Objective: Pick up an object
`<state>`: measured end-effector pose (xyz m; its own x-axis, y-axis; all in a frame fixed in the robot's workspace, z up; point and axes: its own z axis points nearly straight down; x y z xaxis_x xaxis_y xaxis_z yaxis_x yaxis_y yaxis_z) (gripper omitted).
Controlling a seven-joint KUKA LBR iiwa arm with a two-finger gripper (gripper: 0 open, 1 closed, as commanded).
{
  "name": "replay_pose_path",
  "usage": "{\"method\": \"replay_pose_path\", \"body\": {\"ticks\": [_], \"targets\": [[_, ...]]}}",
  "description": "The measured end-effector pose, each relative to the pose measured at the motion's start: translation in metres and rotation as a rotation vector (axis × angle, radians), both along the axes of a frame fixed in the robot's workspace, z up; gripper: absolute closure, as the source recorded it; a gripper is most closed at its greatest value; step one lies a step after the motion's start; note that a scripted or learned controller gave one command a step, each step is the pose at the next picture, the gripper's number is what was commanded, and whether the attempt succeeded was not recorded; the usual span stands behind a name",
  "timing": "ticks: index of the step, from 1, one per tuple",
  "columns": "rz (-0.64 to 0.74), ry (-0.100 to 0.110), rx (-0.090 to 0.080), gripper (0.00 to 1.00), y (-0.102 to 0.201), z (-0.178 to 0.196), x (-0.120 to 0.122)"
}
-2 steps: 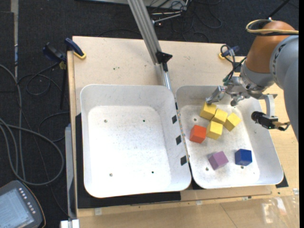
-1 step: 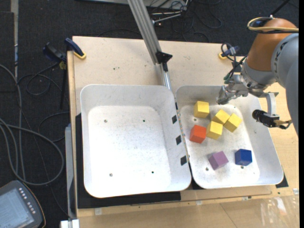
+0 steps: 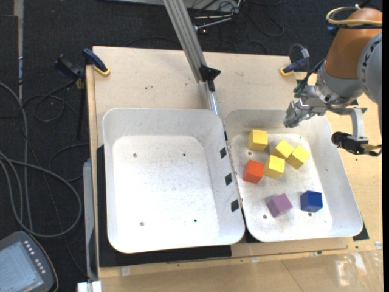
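We see the grey and orange arm's two-finger gripper [image 3: 293, 115] poised above the far rim of the right-hand shallow white plastic bin [image 3: 340, 187], apart from every block; we take it as waiting over the pile before a target is chosen. Whether its jaws are spread or pressed together we cannot tell, since the tip is small and dark from this slant.

All the candidates lie in that right bin: we count four yellow cubes [image 3: 281, 155] bunched near its middle, one orange-red cube [image 3: 253, 171] touching that cluster, and, nearer the front, one purple cube [image 3: 279, 204] and one blue cube [image 3: 311, 201], near each other. The left-hand shallow white bin [image 3: 115, 163] sits beside it.
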<state>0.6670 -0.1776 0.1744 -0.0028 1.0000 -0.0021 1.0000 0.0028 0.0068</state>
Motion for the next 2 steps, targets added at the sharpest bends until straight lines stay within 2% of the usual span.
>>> {"method": "replay_pose_path", "body": {"ticks": [2], "targets": [[0.000, -0.002, -0.001, 1.00, 0.007, 0.117, 0.002]]}}
